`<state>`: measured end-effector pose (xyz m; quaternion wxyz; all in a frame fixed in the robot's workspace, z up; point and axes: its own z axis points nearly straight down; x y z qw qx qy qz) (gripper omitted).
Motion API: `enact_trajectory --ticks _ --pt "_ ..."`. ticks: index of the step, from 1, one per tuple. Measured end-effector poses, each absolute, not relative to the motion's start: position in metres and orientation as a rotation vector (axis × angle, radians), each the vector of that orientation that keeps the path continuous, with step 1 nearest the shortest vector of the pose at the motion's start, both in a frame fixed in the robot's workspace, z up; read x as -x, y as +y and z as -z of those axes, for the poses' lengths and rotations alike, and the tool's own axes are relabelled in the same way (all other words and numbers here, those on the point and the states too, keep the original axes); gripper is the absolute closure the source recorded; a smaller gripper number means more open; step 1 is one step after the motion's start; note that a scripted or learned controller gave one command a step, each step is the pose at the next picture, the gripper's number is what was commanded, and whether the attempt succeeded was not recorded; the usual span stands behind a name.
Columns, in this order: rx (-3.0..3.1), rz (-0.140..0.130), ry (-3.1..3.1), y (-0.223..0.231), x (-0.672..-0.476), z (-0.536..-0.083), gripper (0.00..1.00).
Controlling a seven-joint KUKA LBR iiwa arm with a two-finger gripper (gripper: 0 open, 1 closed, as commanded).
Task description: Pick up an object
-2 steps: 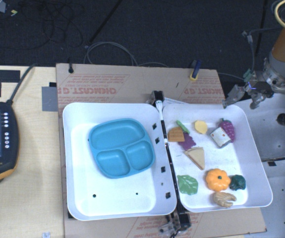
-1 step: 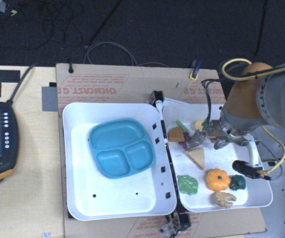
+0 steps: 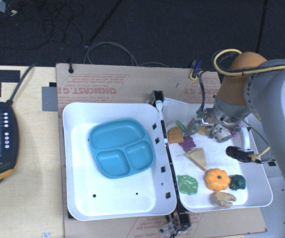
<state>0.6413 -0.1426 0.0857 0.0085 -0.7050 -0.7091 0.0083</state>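
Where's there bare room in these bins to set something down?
Left bin: a bare white strip below the blue plate, down to the front rim. Right bin: crowded, toys from the purple piece to the orange pumpkin, gripper above them.

A grey arm (image 3: 270, 90) is being shown with an orange band (image 3: 248, 61), a looping yellow cable (image 3: 222, 63) and a metallic gripper (image 3: 209, 127).

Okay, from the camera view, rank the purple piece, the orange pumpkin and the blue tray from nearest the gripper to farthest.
1. Purple piece, just left of the gripper.
2. Pumpkin, toward the right bin's near edge.
3. Blue tray, in the left bin.
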Motion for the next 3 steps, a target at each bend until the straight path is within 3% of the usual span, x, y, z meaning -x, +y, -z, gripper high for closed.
enact_trajectory --ticks 1,2,3 --pt "2.214 -0.008 -2.216 -0.1415 -0.6427 -0.0972 1.0" --pt "2.212 -0.01 -2.215 -0.142 -0.6424 -0.1058 1.0" --pt "2.21 -0.01 -2.216 -0.1415 -0.6425 -0.1057 0.0"
